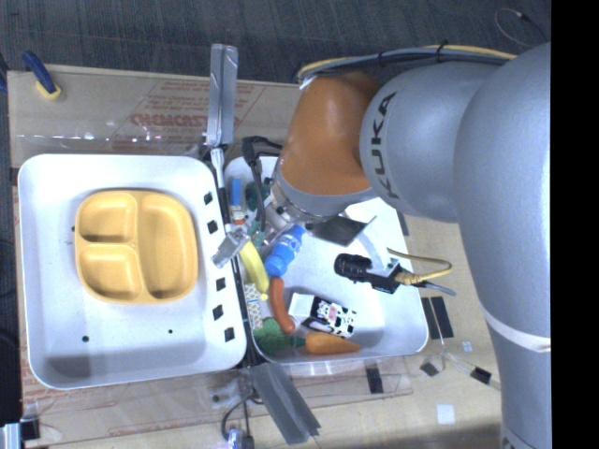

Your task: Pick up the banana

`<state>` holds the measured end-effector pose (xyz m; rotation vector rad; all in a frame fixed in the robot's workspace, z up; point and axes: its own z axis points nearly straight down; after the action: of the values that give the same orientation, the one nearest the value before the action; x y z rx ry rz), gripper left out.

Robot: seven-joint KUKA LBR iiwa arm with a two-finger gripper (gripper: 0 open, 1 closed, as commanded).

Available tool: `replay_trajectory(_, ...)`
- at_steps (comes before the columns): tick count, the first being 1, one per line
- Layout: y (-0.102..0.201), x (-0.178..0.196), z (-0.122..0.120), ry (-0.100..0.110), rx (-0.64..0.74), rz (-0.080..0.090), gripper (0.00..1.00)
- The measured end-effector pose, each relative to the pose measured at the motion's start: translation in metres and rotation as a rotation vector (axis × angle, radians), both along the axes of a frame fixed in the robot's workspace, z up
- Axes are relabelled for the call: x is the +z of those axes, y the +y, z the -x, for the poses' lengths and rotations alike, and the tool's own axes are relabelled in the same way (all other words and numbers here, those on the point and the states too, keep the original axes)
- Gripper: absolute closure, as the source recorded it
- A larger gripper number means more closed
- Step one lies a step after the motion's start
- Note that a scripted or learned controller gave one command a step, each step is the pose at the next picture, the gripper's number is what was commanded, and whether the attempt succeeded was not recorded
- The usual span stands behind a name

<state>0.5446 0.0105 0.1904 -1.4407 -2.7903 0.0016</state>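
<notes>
The banana point(254, 264) is yellow and lies along the left wall of the right bin point(409, 330), pointing up and down in the view. My gripper point(247, 238) is low over the banana's upper end, right against the divider between the bins. The grey and orange arm reaches in from the right and covers the upper part of this bin. A blue bottle point(283, 250) lies touching the banana's right side, just under the gripper.
An orange sausage-like piece point(279, 305), a green item point(272, 328), a carrot point(328, 344) and a cow-patterned box point(329, 314) crowd the right bin's front. The left bin point(47, 344) holds a yellow divided plate point(137, 245).
</notes>
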Motion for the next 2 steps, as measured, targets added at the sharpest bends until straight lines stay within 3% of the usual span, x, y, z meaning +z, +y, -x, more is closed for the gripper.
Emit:
replay_trajectory(1, 0.041, -0.001, 0.009, 0.004, -0.009, 0.000, 0.00)
replay_trajectory(2, 0.087, -0.001, -0.061, 0.003, -0.029, 0.002, 0.00)
